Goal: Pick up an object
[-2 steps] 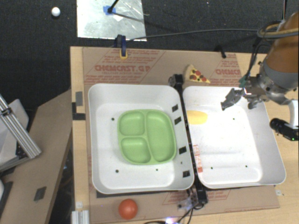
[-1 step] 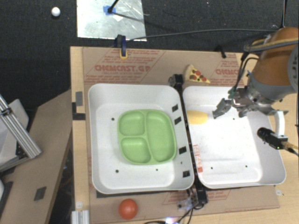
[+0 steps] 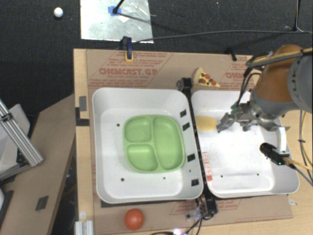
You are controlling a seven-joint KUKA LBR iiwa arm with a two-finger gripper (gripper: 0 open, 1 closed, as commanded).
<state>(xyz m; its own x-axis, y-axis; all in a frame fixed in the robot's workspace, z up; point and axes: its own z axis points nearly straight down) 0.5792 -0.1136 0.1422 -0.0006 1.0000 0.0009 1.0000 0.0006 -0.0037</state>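
A pale yellow object [image 3: 205,124] lies flat at the left side of the right bin [image 3: 244,180], close to the divider between the bins. My gripper [image 3: 225,123] hangs low just to the right of it, almost at its right end, with the grey arm and its orange band [image 3: 276,80] rising behind to the right. Whether the gripper touches the yellow object is unclear. Nothing shows as lifted off the bin floor.
A green divided plate [image 3: 153,143] sits in the left bin [image 3: 105,180]. A toy pizza slice [image 3: 206,78] lies on the board behind the bins. In front of them rests a red ball [image 3: 134,219]. A black cable part [image 3: 272,153] hangs over the right bin.
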